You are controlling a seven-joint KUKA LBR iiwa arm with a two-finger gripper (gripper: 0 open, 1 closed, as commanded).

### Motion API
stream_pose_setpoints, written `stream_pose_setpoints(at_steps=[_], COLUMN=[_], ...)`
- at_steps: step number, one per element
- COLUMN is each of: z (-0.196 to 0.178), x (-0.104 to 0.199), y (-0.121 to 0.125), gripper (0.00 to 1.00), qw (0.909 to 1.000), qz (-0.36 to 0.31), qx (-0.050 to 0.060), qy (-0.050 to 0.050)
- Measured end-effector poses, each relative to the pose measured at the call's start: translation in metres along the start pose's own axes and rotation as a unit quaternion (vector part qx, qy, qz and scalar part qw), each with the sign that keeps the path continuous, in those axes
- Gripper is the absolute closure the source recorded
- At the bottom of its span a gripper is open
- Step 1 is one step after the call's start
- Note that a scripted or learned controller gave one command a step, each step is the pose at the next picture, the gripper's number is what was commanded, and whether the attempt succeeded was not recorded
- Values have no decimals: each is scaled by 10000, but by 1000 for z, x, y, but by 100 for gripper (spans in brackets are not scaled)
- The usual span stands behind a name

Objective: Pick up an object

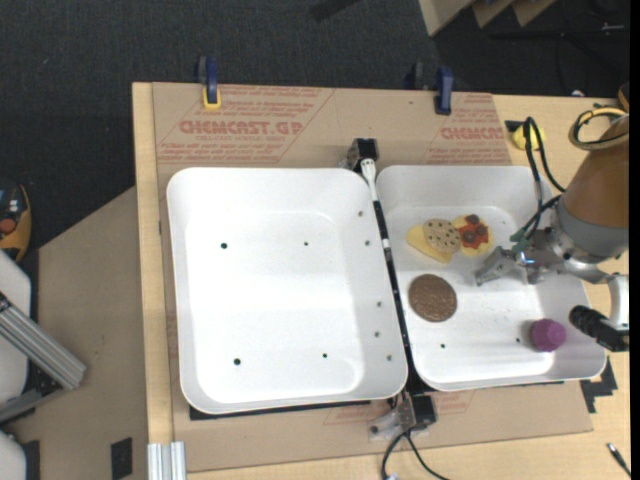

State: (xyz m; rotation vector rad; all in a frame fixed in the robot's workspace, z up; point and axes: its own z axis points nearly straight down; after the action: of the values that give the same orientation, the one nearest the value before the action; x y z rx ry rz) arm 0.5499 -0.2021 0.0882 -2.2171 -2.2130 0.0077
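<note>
The right bin (500, 373) holds a yellow slice-shaped toy with brown spots (434, 239), and a yellow piece with red spots (472, 232) lies against it. A brown round disc (433, 297) lies nearer the front, and a small purple object (546, 335) sits at the front right. My gripper (507, 268) hangs over the right bin, just right of the yellow pieces and up-right of the disc. Its fingers are spread open with nothing between them.
The left bin (200, 198) adjoins the right one along a black-edged divider (385, 258). The grey arm with its orange band (600, 193) comes in from the right over the bin's right rim. Cables (535, 158) run along the back right.
</note>
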Motion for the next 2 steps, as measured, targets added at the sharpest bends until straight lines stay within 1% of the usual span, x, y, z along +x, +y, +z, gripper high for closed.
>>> stream_pose_setpoints(at_steps=[1,2], z=[0,-14], x=[-3,-3], y=[84,84], gripper=[0,100], qw=[10000,10000], qz=[-33,-24], qx=[-61,-93], qy=[-22,-24])
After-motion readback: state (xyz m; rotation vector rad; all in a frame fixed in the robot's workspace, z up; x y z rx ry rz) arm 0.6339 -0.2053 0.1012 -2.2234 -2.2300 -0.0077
